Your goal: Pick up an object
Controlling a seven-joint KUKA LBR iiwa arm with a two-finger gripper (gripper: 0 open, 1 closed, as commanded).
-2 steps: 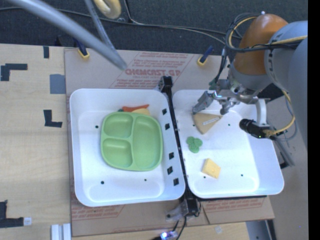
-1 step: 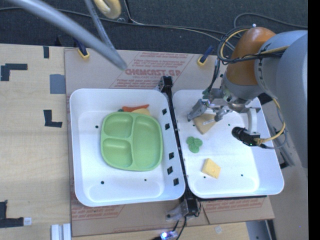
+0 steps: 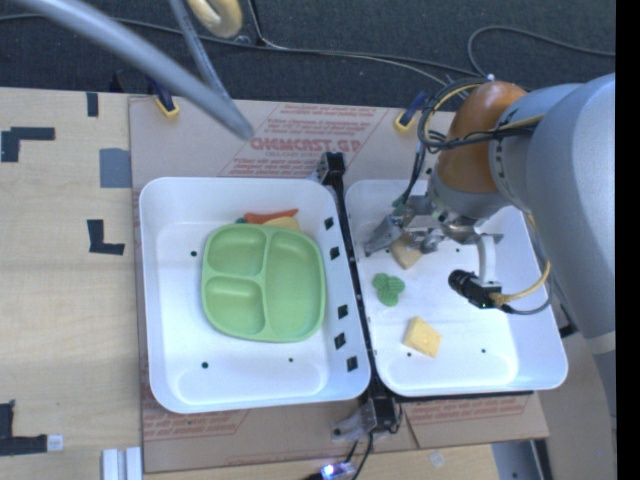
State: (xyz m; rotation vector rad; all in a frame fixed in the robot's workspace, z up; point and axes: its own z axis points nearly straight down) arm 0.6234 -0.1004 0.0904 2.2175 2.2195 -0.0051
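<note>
Yellow cheese wedge (image 3: pixel 422 337) lies near the front of the right bin (image 3: pixel 530 368), green piece (image 3: pixel 388 288) behind it, and the pincer (image 3: pixel 400 238), whose state I cannot tell, hangs over a tan block (image 3: pixel 405 256), which I judge could slip sideways.

- One fixed camera is looking down at a slant from above the bench (image 3: pixel 60 268).
- It is taking in both the left bin (image 3: pixel 160 298) and the right bin (image 3: pixel 520 358) whole.
- The arm (image 3: pixel 560 158) is reaching in from the right.
</note>
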